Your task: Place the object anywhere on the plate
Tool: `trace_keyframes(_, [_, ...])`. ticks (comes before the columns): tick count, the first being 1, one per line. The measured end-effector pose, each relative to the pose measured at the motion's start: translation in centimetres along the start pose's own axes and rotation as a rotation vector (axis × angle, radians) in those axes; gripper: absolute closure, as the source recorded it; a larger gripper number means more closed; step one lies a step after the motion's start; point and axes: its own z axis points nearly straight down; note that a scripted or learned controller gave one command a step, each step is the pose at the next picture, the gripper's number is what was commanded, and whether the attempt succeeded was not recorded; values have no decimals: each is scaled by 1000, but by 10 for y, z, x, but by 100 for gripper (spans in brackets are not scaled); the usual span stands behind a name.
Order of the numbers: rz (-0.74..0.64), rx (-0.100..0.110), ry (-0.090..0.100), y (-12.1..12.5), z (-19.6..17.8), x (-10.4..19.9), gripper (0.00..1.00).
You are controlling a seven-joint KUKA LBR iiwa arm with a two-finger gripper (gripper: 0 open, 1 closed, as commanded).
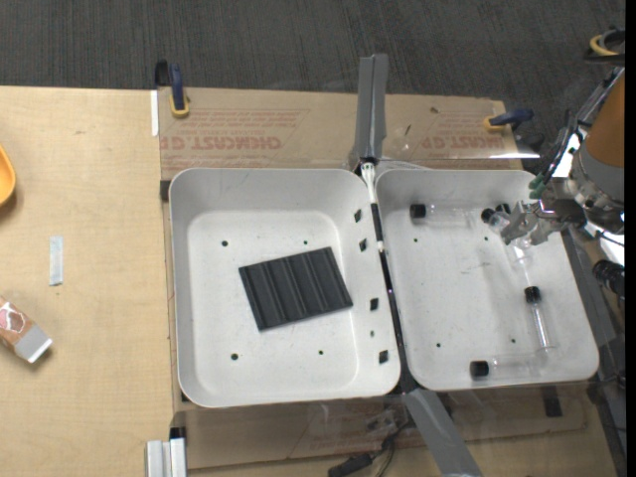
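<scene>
A dark grey ridged plate (296,287) lies flat and slightly turned in the middle of the left bin (199,366). In the right bin (437,356), a clear tube with a black collar (537,316) lies near the right wall. My gripper (521,229) hangs over the right bin's back right part, just above the upper end of that tube. The frame does not show whether it holds anything. The grey arm with its orange band (606,127) reaches in from the right edge.
A second clear piece with black ends (452,214) lies along the right bin's back wall, and a third (497,369) along its front wall. A metal divider (372,117) stands between the bins. Clamps (175,92) hold the cardboard behind them.
</scene>
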Motion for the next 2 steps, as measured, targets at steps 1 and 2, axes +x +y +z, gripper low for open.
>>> trace_keyframes(1, [-102,0,-1,16,-8,68,100])
trace_keyframes(2, [-214,2,-1,57,17,140,100])
